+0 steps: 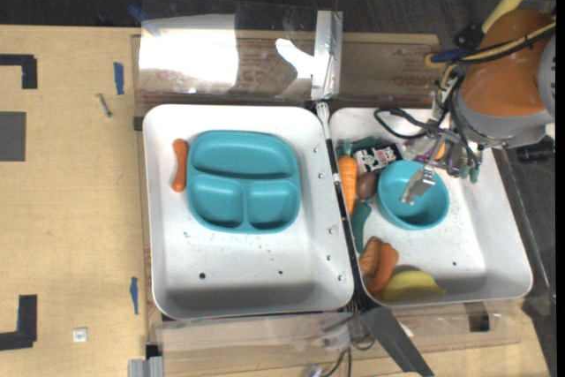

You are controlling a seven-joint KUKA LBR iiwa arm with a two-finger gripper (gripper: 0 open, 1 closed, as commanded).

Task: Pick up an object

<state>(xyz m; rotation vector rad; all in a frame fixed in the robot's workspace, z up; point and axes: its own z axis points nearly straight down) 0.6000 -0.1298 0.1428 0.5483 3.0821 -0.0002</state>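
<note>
gripper [418, 186] sits over the bowl [413, 197], can't tell its state tbh, nearest carrot [348, 181] at 9 o'clock, long axis 12-6.

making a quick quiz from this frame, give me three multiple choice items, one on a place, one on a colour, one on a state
1. Where is the divided tray?
A. left bin
B. right bin
C. on the bench

2. What colour is the bowl?
A. white
B. teal
C. orange

3. Where is the end effector?
A. over the left bin
B. outside both bins
C. over the bowl

Answers: 1 A, it lies in the left bin. 2 B, teal like the tray. 3 C, its metal tip sits above the bowl's inside.
</note>
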